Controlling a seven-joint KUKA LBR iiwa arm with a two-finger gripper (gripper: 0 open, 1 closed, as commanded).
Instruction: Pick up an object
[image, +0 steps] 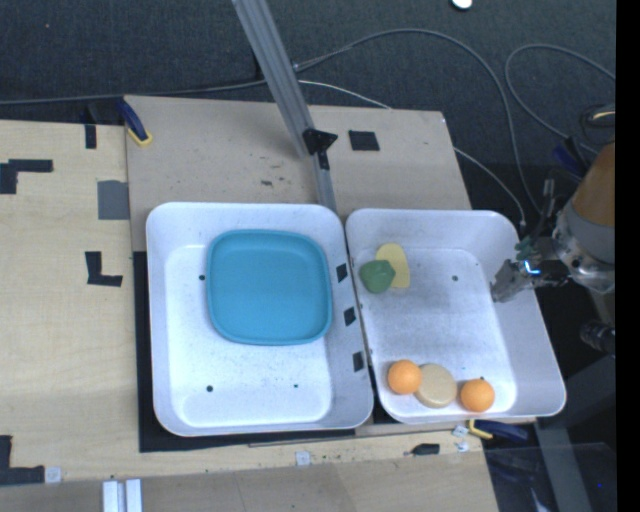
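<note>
The end effector (510, 277) hovers at the right bin's (520, 340) right rim; whether it is apart or together, I cannot tell. Two oranges (404, 377) lie along the near wall, likely light, firm, round; grip across the middle.

From my remote seat I can make out no readable text, label, brand, number or sign anywhere in this camera view. The dark patches on the wooden bench (60, 230) are plain tape marks with no lettering that I can resolve. The two white bins (180, 400) and the blue plate (268, 286) carry no print I can read either.
</note>
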